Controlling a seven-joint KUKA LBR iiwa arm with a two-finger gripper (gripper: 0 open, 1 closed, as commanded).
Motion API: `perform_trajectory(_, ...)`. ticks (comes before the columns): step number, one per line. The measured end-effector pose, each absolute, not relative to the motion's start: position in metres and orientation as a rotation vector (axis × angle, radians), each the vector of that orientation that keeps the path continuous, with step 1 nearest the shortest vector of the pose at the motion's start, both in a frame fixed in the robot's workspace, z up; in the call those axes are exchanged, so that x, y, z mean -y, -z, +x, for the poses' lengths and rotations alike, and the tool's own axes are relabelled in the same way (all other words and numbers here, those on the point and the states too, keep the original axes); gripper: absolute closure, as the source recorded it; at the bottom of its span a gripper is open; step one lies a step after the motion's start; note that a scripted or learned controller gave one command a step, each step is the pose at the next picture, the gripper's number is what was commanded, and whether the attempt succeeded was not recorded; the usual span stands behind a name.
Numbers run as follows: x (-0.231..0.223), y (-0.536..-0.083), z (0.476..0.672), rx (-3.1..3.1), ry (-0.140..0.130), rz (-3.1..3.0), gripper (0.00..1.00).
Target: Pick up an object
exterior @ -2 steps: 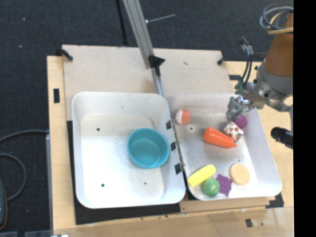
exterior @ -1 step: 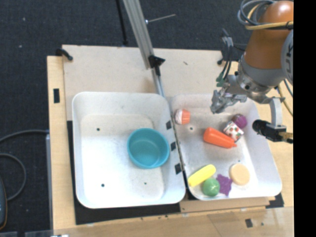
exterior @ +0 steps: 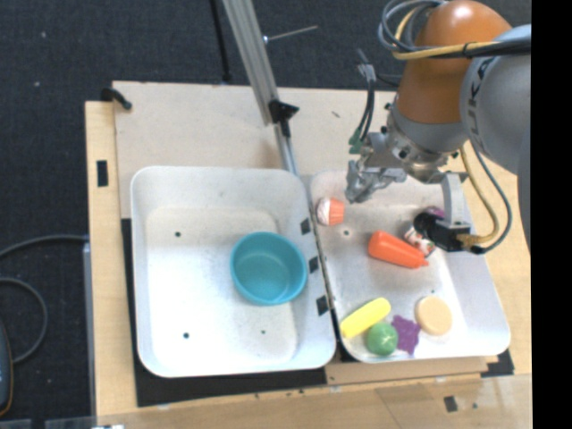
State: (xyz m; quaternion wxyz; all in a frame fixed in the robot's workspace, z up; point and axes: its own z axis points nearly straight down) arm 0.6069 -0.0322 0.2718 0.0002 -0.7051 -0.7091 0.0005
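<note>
My gripper (exterior: 357, 189) hangs over the far left corner of the right bin (exterior: 474, 302). Just below and to its left a small orange and white object (exterior: 331, 211) lies against the bin's left wall, apart from the gripper. An orange carrot-like piece (exterior: 396, 249) lies in the middle of that bin. Along the near edge sit a yellow piece (exterior: 365, 316), a green ball (exterior: 382, 339), a purple piece (exterior: 407, 333) and a tan round piece (exterior: 434, 315). Nothing shows in the gripper.
The left bin (exterior: 170, 204) holds a blue bowl (exterior: 267, 268) near its right wall. A slanted metal pole (exterior: 259, 70) rises behind the bins, its foot between them. The arm's wrist and cables stand over the right bin's far side.
</note>
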Motion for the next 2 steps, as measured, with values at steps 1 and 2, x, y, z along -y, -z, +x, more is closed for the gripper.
perform_trajectory(1,-0.026,-0.262,0.616,2.229,0.0,-2.214,1.0)
perform_trajectory(2,-0.073,-0.258,0.643,2.23,0.003,-2.216,1.0)
